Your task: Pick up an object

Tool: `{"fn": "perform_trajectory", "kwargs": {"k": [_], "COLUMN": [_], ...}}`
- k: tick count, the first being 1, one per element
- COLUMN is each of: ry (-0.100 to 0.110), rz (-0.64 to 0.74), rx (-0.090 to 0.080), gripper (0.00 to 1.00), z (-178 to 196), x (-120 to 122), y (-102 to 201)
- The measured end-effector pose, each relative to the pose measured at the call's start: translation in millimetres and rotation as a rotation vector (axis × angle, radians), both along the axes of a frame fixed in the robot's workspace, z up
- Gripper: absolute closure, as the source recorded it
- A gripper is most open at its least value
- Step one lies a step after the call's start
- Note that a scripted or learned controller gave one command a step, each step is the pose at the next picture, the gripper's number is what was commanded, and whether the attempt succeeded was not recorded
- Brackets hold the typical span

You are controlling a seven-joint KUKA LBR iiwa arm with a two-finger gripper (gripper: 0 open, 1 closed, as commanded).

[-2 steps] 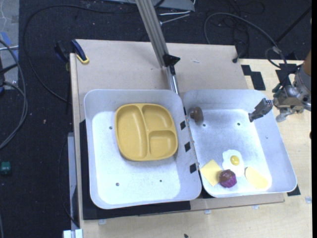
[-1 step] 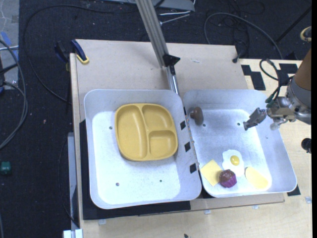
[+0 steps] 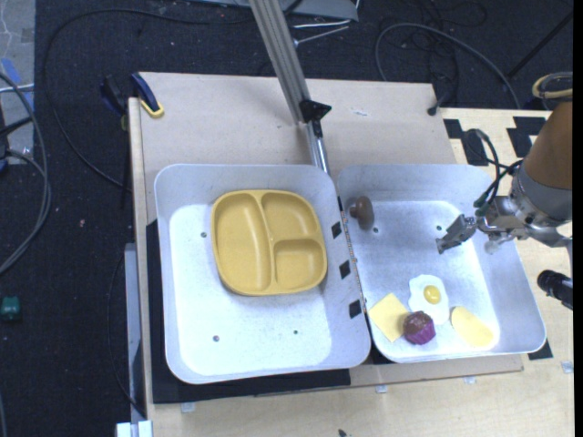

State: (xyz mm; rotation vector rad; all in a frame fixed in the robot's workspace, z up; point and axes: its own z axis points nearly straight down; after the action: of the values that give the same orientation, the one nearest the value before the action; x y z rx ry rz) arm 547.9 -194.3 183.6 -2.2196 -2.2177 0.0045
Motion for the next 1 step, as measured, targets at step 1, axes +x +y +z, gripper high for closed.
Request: {"fn": "perform_trajectory", "kwargs": {"k": [1], "ry": [0.001], "rz": [0.0], "rx": [0.001], "gripper": [0.0], "z": [-63.7], "x": [2.4], "y": [-1.1]}}
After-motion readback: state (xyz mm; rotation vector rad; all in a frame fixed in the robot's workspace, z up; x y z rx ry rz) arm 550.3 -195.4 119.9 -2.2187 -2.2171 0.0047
